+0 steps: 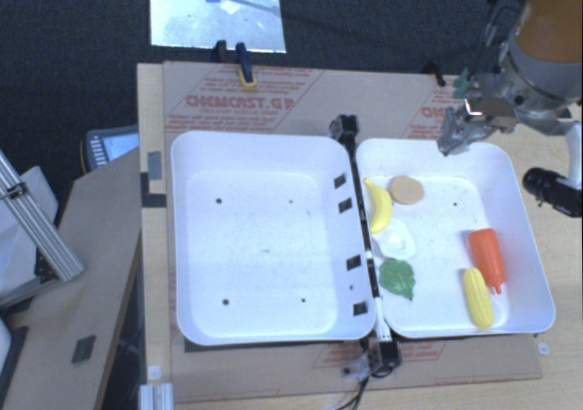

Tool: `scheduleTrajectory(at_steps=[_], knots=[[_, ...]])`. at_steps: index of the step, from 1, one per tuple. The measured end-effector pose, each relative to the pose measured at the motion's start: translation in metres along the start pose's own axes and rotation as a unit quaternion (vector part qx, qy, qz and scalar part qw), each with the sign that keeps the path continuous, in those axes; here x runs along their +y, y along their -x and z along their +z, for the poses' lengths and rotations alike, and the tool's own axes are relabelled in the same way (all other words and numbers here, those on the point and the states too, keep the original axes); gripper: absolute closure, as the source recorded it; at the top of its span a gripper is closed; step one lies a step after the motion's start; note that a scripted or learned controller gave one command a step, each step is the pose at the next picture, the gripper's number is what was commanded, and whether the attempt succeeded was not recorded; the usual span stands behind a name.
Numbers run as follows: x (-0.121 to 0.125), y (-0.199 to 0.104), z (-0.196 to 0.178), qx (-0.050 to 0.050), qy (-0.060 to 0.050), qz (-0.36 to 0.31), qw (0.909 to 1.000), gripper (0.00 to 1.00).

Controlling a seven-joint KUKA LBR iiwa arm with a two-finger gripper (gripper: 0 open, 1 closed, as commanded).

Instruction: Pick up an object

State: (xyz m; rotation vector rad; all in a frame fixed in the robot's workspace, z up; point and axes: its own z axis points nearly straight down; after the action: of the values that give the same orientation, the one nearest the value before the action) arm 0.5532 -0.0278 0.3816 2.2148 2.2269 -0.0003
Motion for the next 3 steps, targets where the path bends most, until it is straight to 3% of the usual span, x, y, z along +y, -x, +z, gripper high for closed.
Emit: scheduleTrajectory(at_steps=[1,2,3], knots=[[-0.01,-0.062,-0.022,0.0,0.002,0.0,1.0,1.0],[-0.028,-0.147,-0.087,0.001,0.002,0.0,1.0,1.0],[-0.032,-0.205,-0.155,0.001,0.002,0.0,1.0,1.0]])
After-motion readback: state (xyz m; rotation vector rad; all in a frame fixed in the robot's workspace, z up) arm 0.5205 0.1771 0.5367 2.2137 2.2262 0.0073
